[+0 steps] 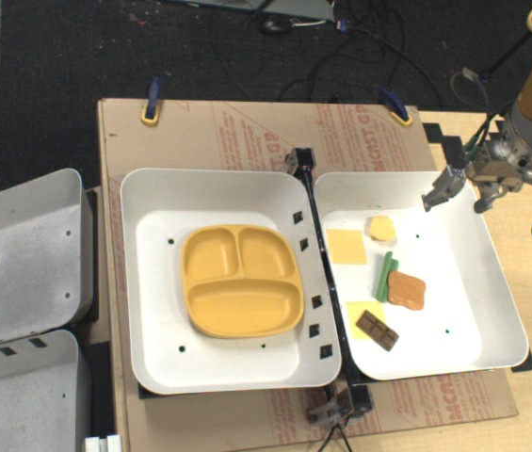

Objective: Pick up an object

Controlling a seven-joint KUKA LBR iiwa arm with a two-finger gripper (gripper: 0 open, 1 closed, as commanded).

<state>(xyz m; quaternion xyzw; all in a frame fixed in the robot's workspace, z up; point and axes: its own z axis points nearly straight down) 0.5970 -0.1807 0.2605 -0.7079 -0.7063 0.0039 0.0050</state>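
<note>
My gripper (462, 192) hangs open above the far right corner of the right bin (491, 295), its two dark fingers spread apart with nothing between them. Below and to its left lie several toy foods. There is a small yellow round piece (381, 228), a flat yellow square slice (346, 247), a green stick (384, 276), an orange chunk (407, 290) and a brown chocolate-like bar (377, 329) resting on a yellow piece. None of them touches the gripper.
The left bin (148, 252) holds a yellow three-compartment tray (243, 281). A black divider (314, 252) runs between the bins. Spare white bin lids (21, 252) lie at the far left. Clamps hold the cardboard base at the back.
</note>
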